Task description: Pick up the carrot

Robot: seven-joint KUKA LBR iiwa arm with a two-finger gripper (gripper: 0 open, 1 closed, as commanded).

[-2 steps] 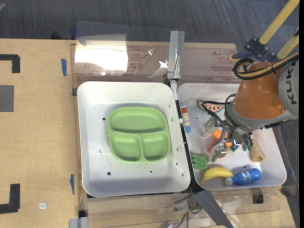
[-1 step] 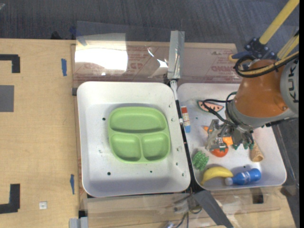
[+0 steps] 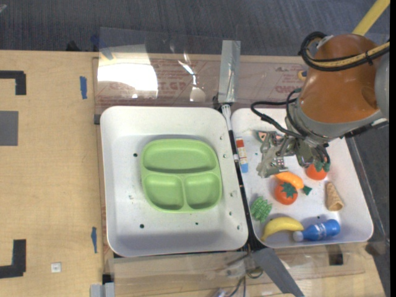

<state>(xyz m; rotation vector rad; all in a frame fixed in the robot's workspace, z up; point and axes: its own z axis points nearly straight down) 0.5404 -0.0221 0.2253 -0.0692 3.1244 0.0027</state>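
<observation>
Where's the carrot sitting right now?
The carrot lies in the right bin, just below the gripper, resting against the top of a small orange tomato-like toy, with the banana further toward the front.

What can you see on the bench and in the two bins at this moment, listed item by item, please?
left bin: one, white, left half of the bench
divided plate: one, light green, three compartments, middle of the left bin
right bin: one, white, beside the left bin
carrot: one, orange, middle of the right bin, just below the gripper
tomato-like toys: two, red-orange, one touching the carrot, one further right
banana: one, yellow, near edge of the right bin
bottle: one, blue with white cap, right of the banana
leafy green toy: one, green, above the banana
cone-shaped toy: one, tan, right side
gripper: one, metallic, over the right bin
arm: one, grey with orange band, from the right
</observation>
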